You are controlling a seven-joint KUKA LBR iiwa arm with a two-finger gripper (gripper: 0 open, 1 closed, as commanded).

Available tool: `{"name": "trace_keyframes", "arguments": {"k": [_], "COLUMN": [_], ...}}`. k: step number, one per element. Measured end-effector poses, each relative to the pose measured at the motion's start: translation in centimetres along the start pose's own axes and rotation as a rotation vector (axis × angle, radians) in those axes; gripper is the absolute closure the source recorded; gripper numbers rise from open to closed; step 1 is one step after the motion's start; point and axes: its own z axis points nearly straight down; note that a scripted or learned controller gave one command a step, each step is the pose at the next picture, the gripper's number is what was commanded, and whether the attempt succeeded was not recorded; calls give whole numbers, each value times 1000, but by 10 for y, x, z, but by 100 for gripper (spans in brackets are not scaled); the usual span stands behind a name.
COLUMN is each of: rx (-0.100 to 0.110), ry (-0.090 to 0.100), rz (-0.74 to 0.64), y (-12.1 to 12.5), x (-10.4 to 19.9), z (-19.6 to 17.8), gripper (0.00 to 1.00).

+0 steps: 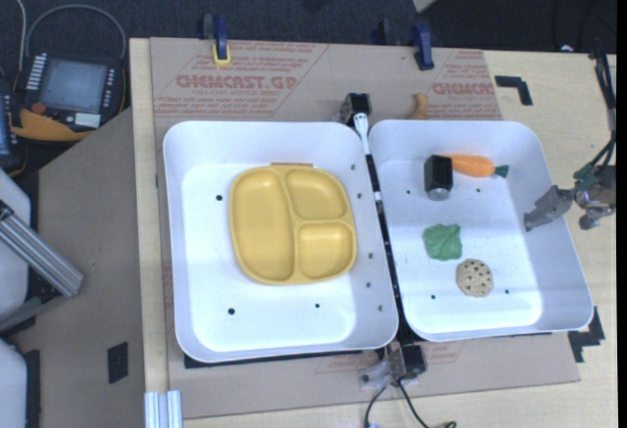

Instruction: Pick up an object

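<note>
Sitting in the left shallow white plastic bin [186,220], a smooth yellow three-compartment plastic plate [292,222] lies flat. Right of that plate, the second white bin [549,299] holds a black cylinder [438,175] touching an orange carrot toy [472,165] lying lengthwise left-right, green tip rightward, a crinkled green leaf [443,240] and a speckled round cookie [475,277]. At this bin's right rim is the grey gripper [549,209]; whether it is spread or closed, I cannot tell.

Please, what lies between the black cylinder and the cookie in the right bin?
In the camera view, a green leaf lies between the black cylinder and the cookie, on the right bin's white floor.
</note>
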Motion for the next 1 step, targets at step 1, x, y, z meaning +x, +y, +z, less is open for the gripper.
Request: {"name": "trace_keyframes", "arguments": {"k": [1], "rx": [-12], "ry": [-3], "rz": [-4], "y": [3], "x": [1], "z": [-6], "gripper": [0]}}
